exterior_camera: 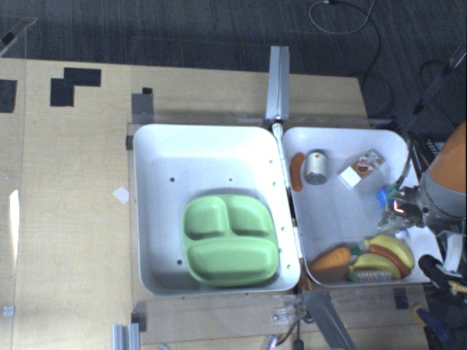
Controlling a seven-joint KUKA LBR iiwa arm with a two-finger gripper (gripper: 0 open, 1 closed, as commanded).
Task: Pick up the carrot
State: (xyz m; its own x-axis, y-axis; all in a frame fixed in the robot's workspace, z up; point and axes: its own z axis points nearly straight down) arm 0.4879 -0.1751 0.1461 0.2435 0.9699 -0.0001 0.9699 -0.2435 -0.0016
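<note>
The carrot (pixel 332 259) is orange and lies in the front left corner of the right bin (pixel 332 210), its thick end toward the bin's left wall. My gripper (pixel 399 208) hangs over the bin's right side, above the bananas (pixel 392 251) and well to the right of and behind the carrot. The grey arm with its orange band (pixel 446 168) comes in from the right edge. Nothing shows between the gripper and the carrot.
The right bin also holds a red sausage (pixel 296 172), a metal can (pixel 315 167), a small white box (pixel 362 168), a blue item (pixel 382 197) and a green-and-red item (pixel 372 273) beside the carrot. A green divided plate (pixel 230 239) sits in the left bin (pixel 168 195).
</note>
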